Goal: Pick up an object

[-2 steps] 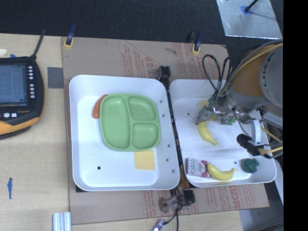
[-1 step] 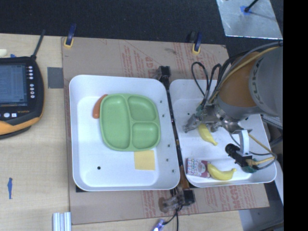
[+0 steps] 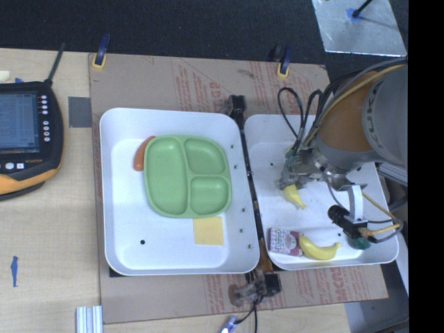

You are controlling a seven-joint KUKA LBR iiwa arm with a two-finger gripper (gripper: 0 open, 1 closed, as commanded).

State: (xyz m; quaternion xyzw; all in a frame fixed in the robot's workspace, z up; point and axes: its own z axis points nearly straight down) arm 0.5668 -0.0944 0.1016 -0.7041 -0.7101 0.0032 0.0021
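— Where's your target?
— Small yellow plastic banana piece (image 3: 295, 196) in the right white bin (image 3: 263, 186), under my claw (image 3: 297, 175). Light, stiff, slick; I'd pinch its middle. Claw's state: cannot tell.

In the left bin (image 3: 114, 186) the green plate (image 3: 187, 175) filled the middle, with a yellow square (image 3: 209, 231) just below it; open floor lay along the bottom left. In the right bin (image 3: 267, 141) the arm (image 3: 361, 123) covered the upper right, and two bananas (image 3: 319, 250) and a small packet (image 3: 283, 241) crowded the lower edge.
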